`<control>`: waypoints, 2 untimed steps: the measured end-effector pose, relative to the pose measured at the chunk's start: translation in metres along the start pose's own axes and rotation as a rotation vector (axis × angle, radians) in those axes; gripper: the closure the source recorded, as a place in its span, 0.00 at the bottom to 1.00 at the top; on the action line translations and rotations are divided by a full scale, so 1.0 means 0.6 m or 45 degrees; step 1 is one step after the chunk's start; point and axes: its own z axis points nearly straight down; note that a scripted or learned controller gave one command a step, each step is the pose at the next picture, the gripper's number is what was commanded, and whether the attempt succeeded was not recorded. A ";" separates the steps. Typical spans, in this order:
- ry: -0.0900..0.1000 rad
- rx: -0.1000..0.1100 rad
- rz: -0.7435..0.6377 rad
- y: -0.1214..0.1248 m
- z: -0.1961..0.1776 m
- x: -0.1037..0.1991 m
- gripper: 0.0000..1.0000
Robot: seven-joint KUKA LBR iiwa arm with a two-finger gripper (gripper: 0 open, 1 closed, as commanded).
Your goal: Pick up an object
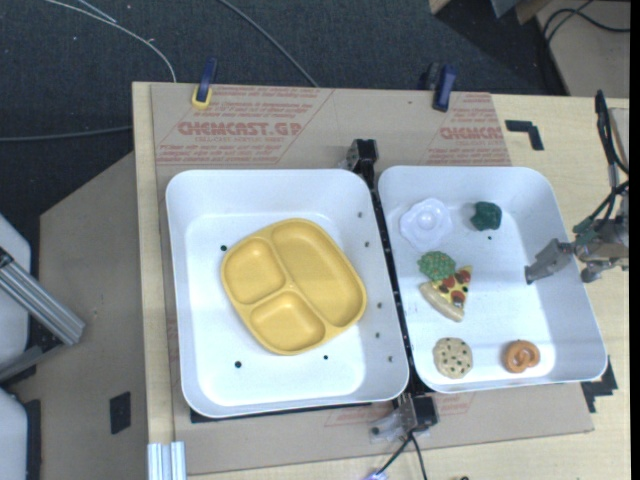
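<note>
Object candidates: pizza slice (pixel 445 295), broccoli (pixel 436 264), cookie (pixel 453 357), doughnut (pixel 520 356), all lying in the right bin (pixel 560 200). Gripper (pixel 545 265) is hovering at the bin's three o'clock edge, carrying nothing; its spread cannot be told. Doughnut at five o'clock is sitting nearest and apart: likely cleanest pick, descending centred.

Looks like a robotics lab or test workshop. Plain board surface (pixel 300 128) stencilled with red lettering, held by blue clamps (pixel 205 81), bearing two white bins (pixel 190 268) of toy food. Loose cables (pixel 150 38) across dark carpet (pixel 60 88), aluminium framing (pixel 35 293) at left.
</note>
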 end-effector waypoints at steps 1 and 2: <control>-0.005 -0.015 -0.005 0.005 -0.010 0.001 0.00; -0.001 -0.008 -0.005 0.022 0.079 0.000 0.00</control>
